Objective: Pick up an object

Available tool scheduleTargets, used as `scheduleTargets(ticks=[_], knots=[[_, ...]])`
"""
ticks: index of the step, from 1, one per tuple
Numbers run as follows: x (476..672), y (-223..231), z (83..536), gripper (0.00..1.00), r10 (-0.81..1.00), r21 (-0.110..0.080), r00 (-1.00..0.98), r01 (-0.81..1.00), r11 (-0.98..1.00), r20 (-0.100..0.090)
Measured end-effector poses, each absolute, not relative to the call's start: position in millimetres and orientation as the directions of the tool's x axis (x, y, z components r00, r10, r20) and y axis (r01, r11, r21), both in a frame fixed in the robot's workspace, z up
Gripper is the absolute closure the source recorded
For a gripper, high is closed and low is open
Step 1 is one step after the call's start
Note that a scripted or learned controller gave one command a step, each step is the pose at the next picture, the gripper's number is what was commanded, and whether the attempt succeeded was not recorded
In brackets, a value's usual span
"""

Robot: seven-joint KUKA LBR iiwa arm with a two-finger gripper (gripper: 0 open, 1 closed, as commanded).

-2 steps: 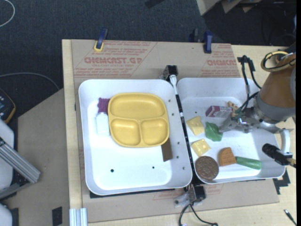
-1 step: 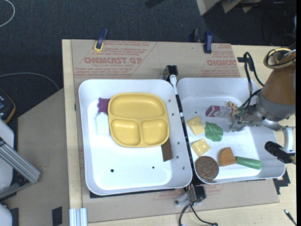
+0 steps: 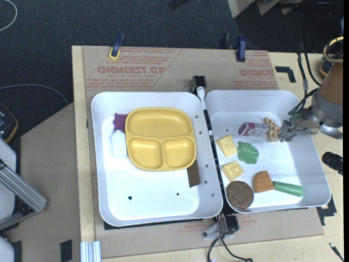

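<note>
On the tabletop (image 3: 163, 64), the left bin (image 3: 158, 201) holds a yellow divided plate (image 3: 161, 137) lying flat toward its far side, with a purple item (image 3: 119, 121) and a white item (image 3: 118, 144) tucked against the plate's left edge, the white one nearer the camera. A brown strip (image 3: 193, 175) lies just at the plate's near right corner. Moving across the divide into the right bin (image 3: 308, 168), I see two pale yellow cheese-like wedges (image 3: 226, 146), one above the other, with a green leafy piece (image 3: 248, 152) just beside them. Near the bin's front edge sits a dark brown round cookie (image 3: 240, 194), and next to it an orange-brown piece (image 3: 262, 181) touching a green cylinder (image 3: 288, 188) that points right. Toward the far side of this bin lies a small maroon and white packet (image 3: 251, 128), with a tan knobbly piece (image 3: 270, 127) touching its right end. My tool (image 3: 286, 130) hangs low over the right bin, just right of that tan piece, reaching in from the right side. I cannot tell whether it is open or closed, nor whether it touches anything.
</note>
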State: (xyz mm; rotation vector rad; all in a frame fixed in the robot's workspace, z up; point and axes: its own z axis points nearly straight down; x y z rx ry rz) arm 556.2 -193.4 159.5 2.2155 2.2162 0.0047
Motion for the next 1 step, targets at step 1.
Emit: scheduleTargets(ticks=[1], knots=[[554.0,-189.3,204.9,1.00,1.000,0.007,-0.002,1.000,0.002,-0.003]])
